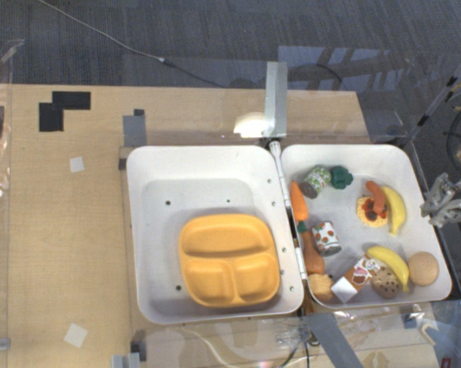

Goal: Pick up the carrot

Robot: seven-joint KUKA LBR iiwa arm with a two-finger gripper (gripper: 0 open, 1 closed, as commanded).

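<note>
**Carrot at left wall of right bin, gripper off to the right**

We see a wooden bench (59, 246) with black tape marks (62, 108) at its far left. Next, the left bin (152, 220) holds a yellow divided tray (229, 259) toward its near side. In the right bin (411, 173), the carrot (299, 203) lies lengthwise right against the left wall, green tip at its near end, nothing touching it from above. A second orange piece (314, 258) lies just below it along the same wall. Near these we note a small printed can (326, 238), another can (316, 180) touching a broccoli (340, 177), then two bananas (397, 208) (392, 262), a cookie (384, 283) and a brown bun (423, 268). The gripper (445, 201) sits at the right bin's outer right rim, well apart from the carrot; we cannot tell how its fingers stand, holding nothing visible.
</note>
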